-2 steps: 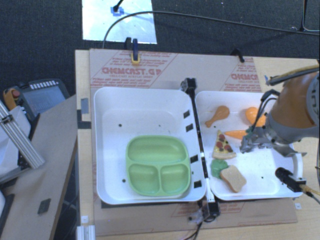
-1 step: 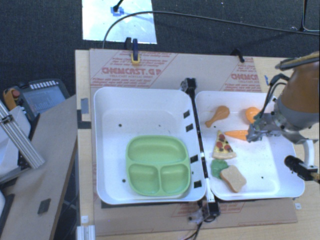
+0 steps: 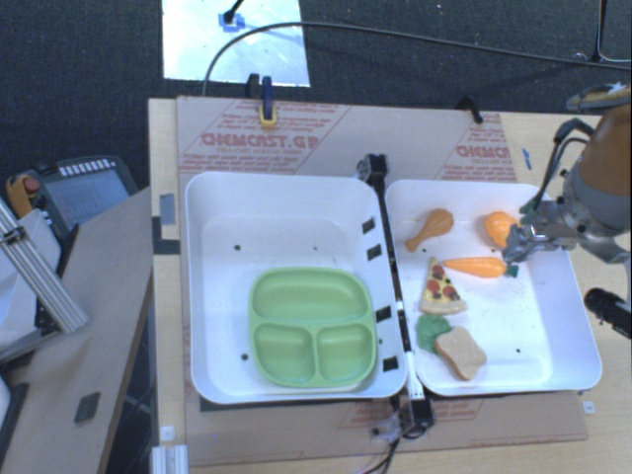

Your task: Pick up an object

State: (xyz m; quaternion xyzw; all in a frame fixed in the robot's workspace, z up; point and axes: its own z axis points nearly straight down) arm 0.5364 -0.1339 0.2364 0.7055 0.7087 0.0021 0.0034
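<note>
Carrot [image 3: 475,266] lies in the right bin [image 3: 553,363], green end at the tool [image 3: 517,248]; finger state cannot be told. Centre over the carrot's body, descend squarely, then close.

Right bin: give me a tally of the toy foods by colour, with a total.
Orange: 3, drumstick, round orange piece, carrot
Yellow: 1, pizza slice
Green: 1, leafy piece
Tan: 1, bread slice
Total: 6

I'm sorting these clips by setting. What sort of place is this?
Probably a robotics lab, not a kitchen: two white bins on a clamped board, toy food like a carrot and pizza slice, and a teach pendant beside the bench.
</note>
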